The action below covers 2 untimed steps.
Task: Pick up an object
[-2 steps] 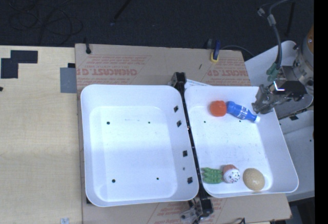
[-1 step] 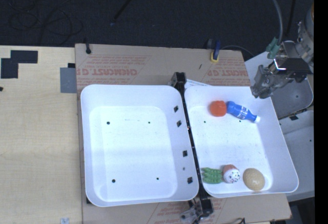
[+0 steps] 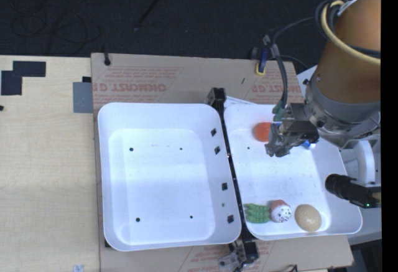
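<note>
A dark floor with loose cables lies behind a pale wooden bench [image 3: 43, 159], on which a sheet of printed cardboard [image 3: 161, 78] carries two shallow white bins side by side. The left bin [image 3: 158, 180] shows its bare floor with a few small dark holes. The right bin [image 3: 292, 183] holds four things: one orange ball [image 3: 262, 132] near its far edge, and along its near edge, in a row, one green leafy piece [image 3: 255, 212], one small white and red object [image 3: 280, 211] just beside it, and one tan egg-shaped object [image 3: 308, 217]. The gripper [image 3: 278, 145] hangs over the right bin, just beside the orange ball; how far its fingers stand apart I cannot tell, and nothing can be seen held in them.
</note>
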Motion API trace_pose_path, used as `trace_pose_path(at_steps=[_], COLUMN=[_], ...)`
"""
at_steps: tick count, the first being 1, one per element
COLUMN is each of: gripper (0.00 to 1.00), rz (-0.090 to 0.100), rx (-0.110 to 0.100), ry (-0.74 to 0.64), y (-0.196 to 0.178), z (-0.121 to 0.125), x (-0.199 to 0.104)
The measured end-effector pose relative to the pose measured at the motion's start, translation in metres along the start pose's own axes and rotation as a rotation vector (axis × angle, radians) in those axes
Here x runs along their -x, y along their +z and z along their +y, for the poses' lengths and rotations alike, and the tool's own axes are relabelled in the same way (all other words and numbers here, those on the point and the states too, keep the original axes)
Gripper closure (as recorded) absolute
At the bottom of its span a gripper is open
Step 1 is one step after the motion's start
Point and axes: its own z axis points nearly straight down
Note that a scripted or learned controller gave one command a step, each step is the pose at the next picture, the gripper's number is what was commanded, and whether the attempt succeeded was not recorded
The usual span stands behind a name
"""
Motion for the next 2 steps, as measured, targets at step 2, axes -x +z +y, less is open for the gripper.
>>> trace_pose_path(at_steps=[2], gripper=[1.00], rz=[0.002], rx=[0.020], ry=[-0.004], y=[-0.106], z=[-0.002], x=[-0.062])
